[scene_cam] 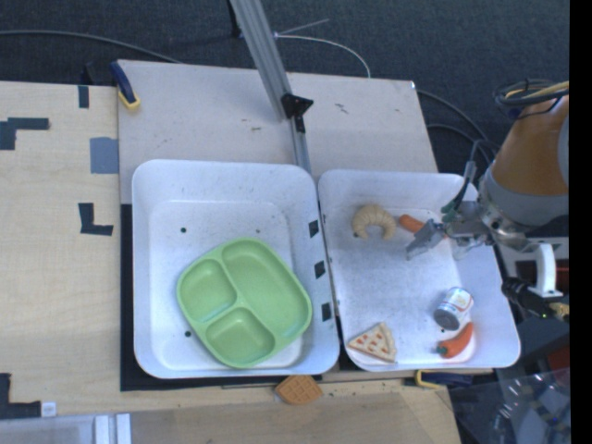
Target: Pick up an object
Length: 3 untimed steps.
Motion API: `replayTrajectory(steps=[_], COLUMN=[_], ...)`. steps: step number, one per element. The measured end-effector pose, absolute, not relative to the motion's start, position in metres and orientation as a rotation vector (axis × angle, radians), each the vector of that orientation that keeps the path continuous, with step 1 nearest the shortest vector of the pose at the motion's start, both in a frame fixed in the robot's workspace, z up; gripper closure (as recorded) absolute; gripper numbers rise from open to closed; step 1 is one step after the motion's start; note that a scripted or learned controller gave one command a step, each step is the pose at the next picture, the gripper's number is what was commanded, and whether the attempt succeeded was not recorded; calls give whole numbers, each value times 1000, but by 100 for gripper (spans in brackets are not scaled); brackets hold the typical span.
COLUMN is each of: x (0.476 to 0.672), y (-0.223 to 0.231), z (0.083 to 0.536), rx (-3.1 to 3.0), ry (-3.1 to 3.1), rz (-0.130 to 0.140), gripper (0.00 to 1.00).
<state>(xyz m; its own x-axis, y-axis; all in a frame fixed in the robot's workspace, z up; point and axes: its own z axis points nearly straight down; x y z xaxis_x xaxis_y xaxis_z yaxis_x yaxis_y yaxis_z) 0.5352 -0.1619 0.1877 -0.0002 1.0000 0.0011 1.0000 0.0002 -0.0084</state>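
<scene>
The right bin (481, 276) holds several small items. A tan croissant (374, 220) lies near its far left, with a small orange carrot (410, 222) just to its right. My gripper (425, 238) hangs low over the bin, right next to the carrot and slightly nearer the front. Whether it touches the carrot cannot be made out. A silver can (452, 306) lies on its side at the front right, a red and orange pepper (457, 342) below it. A triangular sandwich slice (373, 343) sits at the front left corner.
The left bin (157, 202) carries a green divided plate (243, 302). A round cookie (297, 389) lies on the bench in front of the bins. A metal pole (268, 54) slants over the bench behind them. The arm's orange band (532, 151) is at the right.
</scene>
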Motion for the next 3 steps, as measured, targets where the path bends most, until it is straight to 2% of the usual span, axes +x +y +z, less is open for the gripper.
replayTrajectory(steps=[2,3], x=[539,539], y=[-170,-169], z=[89,101], rx=[-2222,-2220], ry=[-2224,-2224], rz=[1,0], gripper=[0,100])
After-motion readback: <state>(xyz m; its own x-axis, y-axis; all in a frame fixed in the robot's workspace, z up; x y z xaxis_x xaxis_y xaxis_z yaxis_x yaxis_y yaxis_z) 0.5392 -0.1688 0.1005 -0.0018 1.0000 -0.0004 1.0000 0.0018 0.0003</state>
